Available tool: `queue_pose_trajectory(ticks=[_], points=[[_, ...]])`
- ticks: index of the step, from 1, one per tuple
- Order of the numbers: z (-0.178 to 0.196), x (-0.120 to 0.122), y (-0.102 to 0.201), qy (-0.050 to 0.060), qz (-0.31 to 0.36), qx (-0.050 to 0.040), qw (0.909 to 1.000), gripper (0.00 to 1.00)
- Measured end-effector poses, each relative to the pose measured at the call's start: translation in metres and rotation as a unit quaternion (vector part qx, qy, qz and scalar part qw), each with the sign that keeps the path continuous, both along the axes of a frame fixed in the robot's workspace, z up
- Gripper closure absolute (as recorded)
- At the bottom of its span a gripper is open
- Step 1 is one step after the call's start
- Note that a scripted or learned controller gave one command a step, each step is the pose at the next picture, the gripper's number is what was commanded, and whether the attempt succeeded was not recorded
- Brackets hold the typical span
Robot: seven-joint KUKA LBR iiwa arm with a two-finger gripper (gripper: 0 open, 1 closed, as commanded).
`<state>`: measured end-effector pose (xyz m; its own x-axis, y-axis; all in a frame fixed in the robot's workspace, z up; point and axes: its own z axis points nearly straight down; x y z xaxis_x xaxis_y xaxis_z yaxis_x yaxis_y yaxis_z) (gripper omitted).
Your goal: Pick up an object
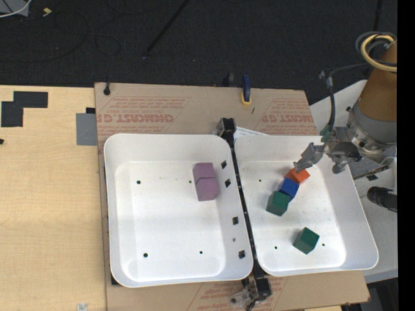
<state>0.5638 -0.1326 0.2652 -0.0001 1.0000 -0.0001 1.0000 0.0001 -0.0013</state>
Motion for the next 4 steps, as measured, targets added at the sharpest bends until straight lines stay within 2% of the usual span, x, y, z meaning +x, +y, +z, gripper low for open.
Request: queue_pose_trajectory(ticks=[1,2,3,4], points=[[-0.155,0.023,0.017,0.001,0.002,-0.0013,1.0,0.0],[-0.177,-0.036,0.011,0.001,-0.002,-0.0003,1.0,0.0],[-0.177,0.055,-0.001,-0.003,0.001,-0.0008,1.0,0.0],[-0.167,0.051,-0.003,0.001,-0.002,0.0002,1.0,1.0]])
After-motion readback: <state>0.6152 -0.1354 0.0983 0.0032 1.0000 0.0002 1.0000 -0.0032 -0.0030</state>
